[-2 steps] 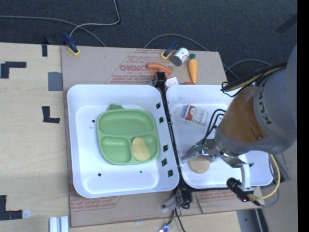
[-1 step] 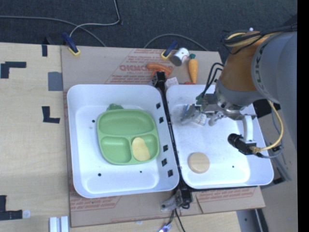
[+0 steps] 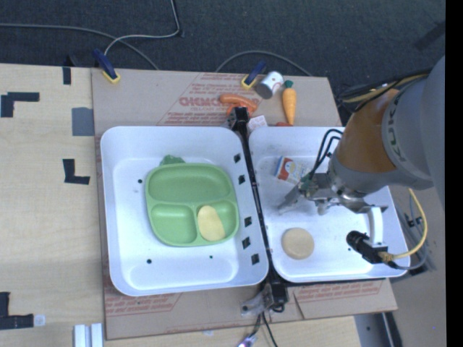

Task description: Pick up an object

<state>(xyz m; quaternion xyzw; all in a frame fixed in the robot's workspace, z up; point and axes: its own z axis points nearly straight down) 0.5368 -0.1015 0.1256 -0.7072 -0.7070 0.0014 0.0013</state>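
The claw [image 3: 293,197] hangs low over the middle of the right bin [image 3: 376,266], its dark metal tips pointing left toward the divider; whether it is spread or pressed together cannot be told from this slant, and nothing shows between its tips. Just above it, near the bin's upper left, lies a small white packet with a red mark [image 3: 287,168], close to the claw but apart from it. Below the claw, toward the bin's front edge, rests a round tan cookie-like disc [image 3: 297,243], also untouched. Behind the claw the arm [image 3: 383,143] fills the right side, its orange band above the wrist. The left bin [image 3: 123,194] holds a green divided plate [image 3: 189,186] with a yellow oval piece [image 3: 211,223] in its lower right compartment. Beyond the bins, on the cardboard sheet covering the desk [image 3: 36,194], lie a toy carrot [image 3: 289,103], a small white cylinder [image 3: 270,84] and an orange-red item [image 3: 239,101].
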